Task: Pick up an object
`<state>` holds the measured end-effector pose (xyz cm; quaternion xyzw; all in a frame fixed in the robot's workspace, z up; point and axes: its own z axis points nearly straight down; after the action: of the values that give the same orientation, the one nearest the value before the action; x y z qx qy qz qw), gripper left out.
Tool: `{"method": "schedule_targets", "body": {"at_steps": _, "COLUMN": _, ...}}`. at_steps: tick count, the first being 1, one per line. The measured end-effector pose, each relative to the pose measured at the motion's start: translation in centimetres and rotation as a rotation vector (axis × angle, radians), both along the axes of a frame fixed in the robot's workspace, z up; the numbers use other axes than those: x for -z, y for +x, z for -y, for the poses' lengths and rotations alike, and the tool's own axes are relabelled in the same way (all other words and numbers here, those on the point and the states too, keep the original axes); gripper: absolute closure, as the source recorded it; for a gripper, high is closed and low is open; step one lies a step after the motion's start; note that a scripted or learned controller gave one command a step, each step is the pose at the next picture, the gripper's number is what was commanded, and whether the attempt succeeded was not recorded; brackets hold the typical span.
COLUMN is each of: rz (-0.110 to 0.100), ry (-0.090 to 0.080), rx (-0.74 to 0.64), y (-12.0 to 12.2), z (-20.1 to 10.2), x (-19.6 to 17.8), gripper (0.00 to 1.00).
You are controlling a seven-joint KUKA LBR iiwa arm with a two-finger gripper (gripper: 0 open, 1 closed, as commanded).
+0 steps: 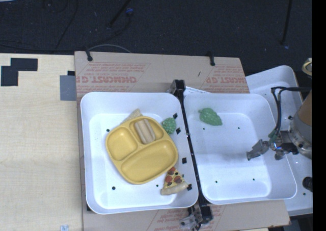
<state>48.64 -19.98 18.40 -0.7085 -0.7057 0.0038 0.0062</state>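
Observation:
My gripper [267,152] hovers over the right edge of the right bin [239,191]. It is open, and only white bin floor shows between its fingers. A green leafy toy [210,117] lies at the back of that bin, well to the left of and behind the gripper. In the left bin [97,174] a yellow divided plate [147,163] carries a tan hot-dog bun [145,130] in one compartment. A small green broccoli piece [169,124] sits by the plate's far right corner. Near the front right corner of the left bin lies a pizza slice [174,181].
A black divider [187,143] runs between the two bins. Both bins rest on a cardboard sheet [153,74] on the wooden bench [35,148]. A black cable [277,107] loops down beside the arm at the right.

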Motion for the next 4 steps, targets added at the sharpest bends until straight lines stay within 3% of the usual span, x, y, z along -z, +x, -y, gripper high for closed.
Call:
{"method": "schedule_targets", "body": {"at_steps": 1, "rz": 0.012, "ry": -0.003, "rx": -0.003, "y": 0.3, "z": 0.0, "x": -0.6, "gripper": 0.00}}
{"method": "schedule_targets", "body": {"at_steps": 3, "rz": 0.008, "ry": 0.000, "rx": -0.004, "y": -0.5, "z": -0.2, "x": 9.3, "gripper": 0.00}}
{"method": "schedule_targets", "body": {"at_steps": 4, "rz": 0.009, "ry": -0.001, "rx": 0.000, "y": -0.5, "z": -0.1, "x": 8.1, "gripper": 1.00}}
